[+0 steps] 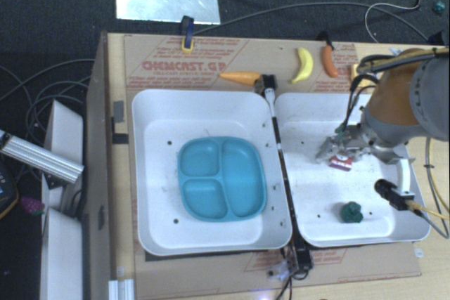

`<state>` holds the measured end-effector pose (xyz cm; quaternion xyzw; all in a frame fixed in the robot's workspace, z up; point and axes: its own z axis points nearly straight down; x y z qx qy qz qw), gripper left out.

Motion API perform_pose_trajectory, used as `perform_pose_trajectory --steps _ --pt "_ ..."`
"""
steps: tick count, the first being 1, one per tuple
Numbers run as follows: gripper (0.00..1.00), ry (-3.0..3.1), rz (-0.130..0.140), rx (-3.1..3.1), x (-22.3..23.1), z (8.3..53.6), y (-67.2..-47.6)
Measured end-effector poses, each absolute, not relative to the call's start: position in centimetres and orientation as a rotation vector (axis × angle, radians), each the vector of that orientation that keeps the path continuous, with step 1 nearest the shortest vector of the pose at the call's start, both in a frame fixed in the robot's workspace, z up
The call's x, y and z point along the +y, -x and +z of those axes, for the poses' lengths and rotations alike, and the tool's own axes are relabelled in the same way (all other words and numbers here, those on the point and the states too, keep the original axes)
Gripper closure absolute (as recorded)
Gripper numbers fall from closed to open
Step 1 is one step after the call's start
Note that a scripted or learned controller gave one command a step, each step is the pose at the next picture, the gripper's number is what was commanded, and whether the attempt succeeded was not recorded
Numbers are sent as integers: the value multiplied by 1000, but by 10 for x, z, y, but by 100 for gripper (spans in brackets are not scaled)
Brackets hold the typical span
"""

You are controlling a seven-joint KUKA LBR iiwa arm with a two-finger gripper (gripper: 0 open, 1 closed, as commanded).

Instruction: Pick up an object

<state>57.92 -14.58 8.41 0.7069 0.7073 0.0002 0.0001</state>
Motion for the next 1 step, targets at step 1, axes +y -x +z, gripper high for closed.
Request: perform_pose_trajectory --steps 1 --pt "100 -2218 3 2221 -146 95 -580"
